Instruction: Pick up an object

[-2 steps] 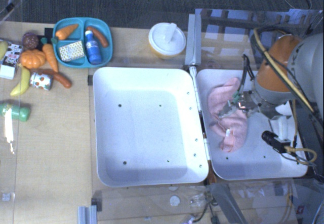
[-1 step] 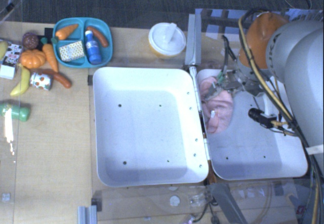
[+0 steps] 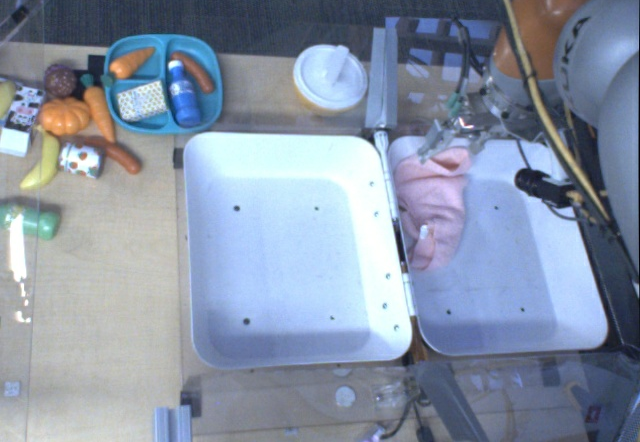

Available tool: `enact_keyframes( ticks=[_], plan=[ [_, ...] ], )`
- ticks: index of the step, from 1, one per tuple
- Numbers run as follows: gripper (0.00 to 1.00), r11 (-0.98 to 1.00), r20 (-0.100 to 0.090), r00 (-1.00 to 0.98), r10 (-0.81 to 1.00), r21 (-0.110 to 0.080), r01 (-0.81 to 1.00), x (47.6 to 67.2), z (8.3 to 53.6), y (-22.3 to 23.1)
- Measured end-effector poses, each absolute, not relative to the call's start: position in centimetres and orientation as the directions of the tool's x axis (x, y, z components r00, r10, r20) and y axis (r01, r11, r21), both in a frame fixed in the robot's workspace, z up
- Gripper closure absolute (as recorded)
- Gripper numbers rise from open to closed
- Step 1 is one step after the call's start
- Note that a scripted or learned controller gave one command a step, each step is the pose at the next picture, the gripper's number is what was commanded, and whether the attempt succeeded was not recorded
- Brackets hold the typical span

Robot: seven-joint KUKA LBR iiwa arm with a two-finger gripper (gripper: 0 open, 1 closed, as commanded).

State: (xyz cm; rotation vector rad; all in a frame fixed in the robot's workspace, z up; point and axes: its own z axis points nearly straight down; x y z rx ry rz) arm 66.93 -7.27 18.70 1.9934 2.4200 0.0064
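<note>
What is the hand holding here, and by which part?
The hand appears to pinch the pink cloth at its top edge, and the rest drapes down into the right bin.

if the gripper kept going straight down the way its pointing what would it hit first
Most likely the pink cloth in the right bin. The gripper points down over the cloth's upper end and seems to be at or touching it, though depth is hard to judge from this slanted view.

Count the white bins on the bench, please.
2. The left bin sits in the middle of the view; the right bin lies beside it, holding a pink cloth at its left side.
</note>
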Motion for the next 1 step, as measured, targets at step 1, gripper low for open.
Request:
enact_keyframes(
  ticks=[1],
  plan=[
    [0.00, 0.269, 0.005, -0.269, 0.963, 0.003, 0.963, 67.15, 9.18, -14.81]
  ],
)
